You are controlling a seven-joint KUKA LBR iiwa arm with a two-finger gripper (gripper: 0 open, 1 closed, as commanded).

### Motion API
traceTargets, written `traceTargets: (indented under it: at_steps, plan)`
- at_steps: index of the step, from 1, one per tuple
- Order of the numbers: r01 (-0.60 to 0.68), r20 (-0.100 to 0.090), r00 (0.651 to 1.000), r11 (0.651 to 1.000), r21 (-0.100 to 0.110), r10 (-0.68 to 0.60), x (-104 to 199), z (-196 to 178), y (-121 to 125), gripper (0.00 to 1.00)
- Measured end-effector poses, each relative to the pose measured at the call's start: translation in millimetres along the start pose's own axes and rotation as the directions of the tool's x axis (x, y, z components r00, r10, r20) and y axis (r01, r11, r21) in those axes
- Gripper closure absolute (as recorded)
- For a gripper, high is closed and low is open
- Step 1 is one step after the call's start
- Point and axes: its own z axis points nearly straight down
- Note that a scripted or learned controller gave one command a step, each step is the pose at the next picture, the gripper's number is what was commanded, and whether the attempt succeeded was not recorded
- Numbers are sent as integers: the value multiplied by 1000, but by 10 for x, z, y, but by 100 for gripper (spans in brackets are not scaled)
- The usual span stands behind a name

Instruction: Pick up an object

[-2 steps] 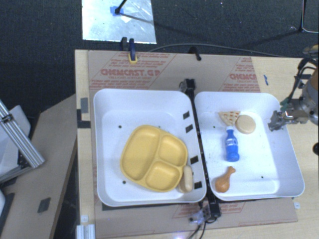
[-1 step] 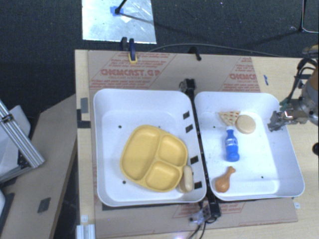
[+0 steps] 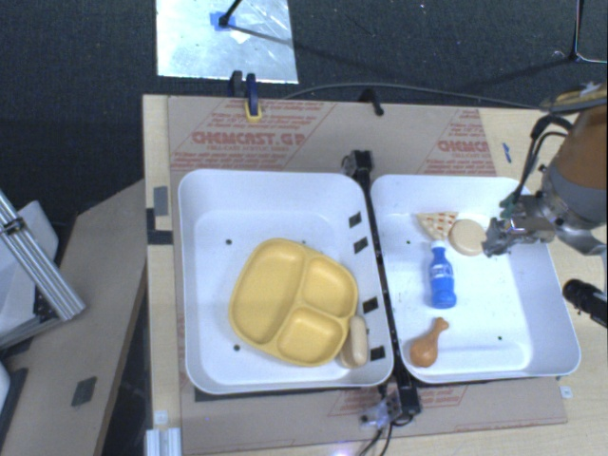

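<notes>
The right bin [image 3: 546,321] holds a blue bottle [image 3: 441,276] lying near its middle, a pizza slice [image 3: 436,223] and a round beige cookie-like piece [image 3: 466,237] at the back, and a chicken drumstick [image 3: 427,343] at the front. My gripper [image 3: 496,238] reaches in from the right and sits low just right of the round beige piece, close to it or touching it. Nothing shows between its fingers.
The left bin [image 3: 209,217] holds a yellow divided plate [image 3: 293,301] and a beige bread-like piece [image 3: 356,340] at its right front corner. A black divider [image 3: 375,255] runs between the bins. The arm's grey body [image 3: 579,179] hangs over the right bin's right rim.
</notes>
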Motion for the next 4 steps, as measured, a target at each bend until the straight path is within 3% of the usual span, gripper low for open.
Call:
traceTargets:
  at_steps: [1, 2, 4]
  plan:
    - [0, 0, 1000, 1000, 0, 0, 515, 19, -93, 100]
    - [2, -1, 1000, 1000, -1, -2, 1073, 2, 27, 100]
    - [2, -1, 1000, 1000, 1, -2, 2116, -98, -6, 100]
